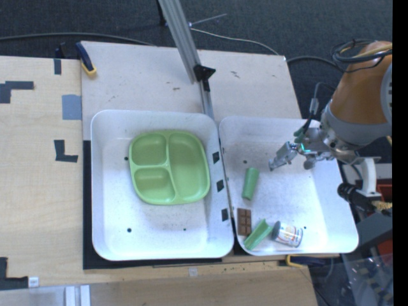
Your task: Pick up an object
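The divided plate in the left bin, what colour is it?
Light green, seen in the camera view: divided plate.

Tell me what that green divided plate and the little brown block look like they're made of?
Green divided plate: probably moulded plastic, judging by its even colour, soft sheen and rounded compartment ridges. Brown block: looks like a toy chocolate bar, likely plastic or rubber; its scored squares show, but it's too small to be sure.

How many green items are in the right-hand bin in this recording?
2. A green cylinder lies mid-bin, left of the claw. A green wedge lies near the front edge, between a brown block and a small jar.
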`<action>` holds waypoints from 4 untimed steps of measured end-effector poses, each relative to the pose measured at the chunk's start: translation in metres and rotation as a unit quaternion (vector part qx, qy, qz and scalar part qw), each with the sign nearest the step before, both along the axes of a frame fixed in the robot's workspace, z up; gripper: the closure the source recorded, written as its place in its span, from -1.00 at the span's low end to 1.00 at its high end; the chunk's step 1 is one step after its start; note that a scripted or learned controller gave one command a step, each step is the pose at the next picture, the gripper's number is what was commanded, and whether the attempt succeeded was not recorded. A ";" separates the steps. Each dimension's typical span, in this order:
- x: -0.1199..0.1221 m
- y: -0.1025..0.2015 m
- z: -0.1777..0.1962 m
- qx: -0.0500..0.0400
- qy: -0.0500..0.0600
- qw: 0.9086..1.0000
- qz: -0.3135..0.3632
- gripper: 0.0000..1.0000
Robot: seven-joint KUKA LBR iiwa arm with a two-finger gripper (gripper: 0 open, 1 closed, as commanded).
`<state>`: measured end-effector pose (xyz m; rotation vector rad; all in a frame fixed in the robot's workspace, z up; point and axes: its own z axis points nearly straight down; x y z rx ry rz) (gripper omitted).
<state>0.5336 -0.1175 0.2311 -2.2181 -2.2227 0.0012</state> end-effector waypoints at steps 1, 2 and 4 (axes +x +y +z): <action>0.004 0.002 -0.045 0.000 0.002 1.000 0.000 -1.00; -0.003 0.004 -0.090 0.000 0.003 1.000 -0.001 -1.00; -0.003 0.005 -0.130 0.001 0.001 1.000 0.000 1.00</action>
